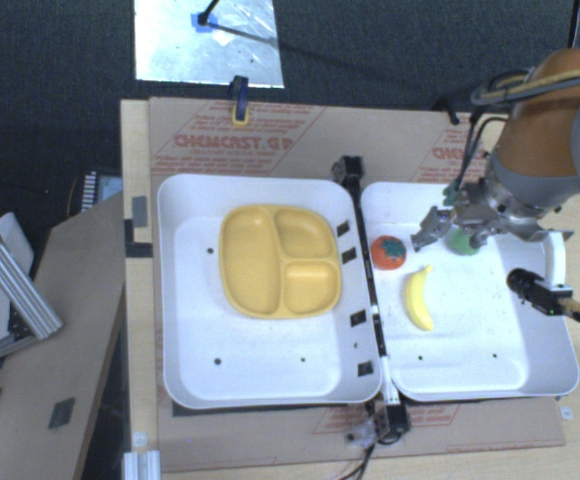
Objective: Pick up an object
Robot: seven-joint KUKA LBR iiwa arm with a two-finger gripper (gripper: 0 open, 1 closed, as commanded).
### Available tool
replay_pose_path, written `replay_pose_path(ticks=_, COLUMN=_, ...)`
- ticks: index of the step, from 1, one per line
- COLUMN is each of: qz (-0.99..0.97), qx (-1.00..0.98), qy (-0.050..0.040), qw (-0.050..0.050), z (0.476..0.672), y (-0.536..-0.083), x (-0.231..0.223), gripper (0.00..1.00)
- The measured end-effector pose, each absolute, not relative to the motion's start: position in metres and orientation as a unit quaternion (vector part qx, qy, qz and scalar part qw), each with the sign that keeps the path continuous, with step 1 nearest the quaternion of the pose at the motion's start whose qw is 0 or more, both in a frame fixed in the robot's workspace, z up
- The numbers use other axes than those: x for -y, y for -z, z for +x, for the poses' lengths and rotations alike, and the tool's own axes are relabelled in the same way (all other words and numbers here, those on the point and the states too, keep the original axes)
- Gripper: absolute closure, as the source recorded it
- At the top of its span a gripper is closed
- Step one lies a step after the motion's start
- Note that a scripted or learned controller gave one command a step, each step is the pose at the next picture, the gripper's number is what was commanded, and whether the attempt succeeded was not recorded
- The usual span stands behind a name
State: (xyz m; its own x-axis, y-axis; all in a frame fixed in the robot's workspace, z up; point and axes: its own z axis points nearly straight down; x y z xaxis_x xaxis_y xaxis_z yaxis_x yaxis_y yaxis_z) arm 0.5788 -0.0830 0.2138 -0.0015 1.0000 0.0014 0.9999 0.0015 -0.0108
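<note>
Nearest, the left bin (185, 368) is smooth white plastic and carries a glossy yellow divided plate (278, 261) with rounded corners. Across the black divider, the right bin (490, 368) holds a curved yellow banana (418, 299), a round red tomato-like toy (389, 252) with a green top, and farther back a green ball (463, 241), partly covered by the gripper (448, 226). Whether that gripper's metal fingers pinch it cannot be told. The arm (550, 118) is cut off at right.

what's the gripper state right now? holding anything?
Gripper: low in the right bin, right at a green object. Whether it is open, closed or gripping cannot be told from this view.
</note>
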Motion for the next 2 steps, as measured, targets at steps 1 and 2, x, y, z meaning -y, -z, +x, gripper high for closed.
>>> replay_pose_path(ticks=1, qz=-0.706, qx=0.708, qy=0.0003, qw=0.000, z=0.581, y=-0.220, x=0.083, gripper=0.00)
replay_pose_path(ticks=2, qz=-0.707, qx=0.707, qy=-0.0008, qw=0.001, z=0.580, y=-0.178, x=0.084, gripper=0.00)
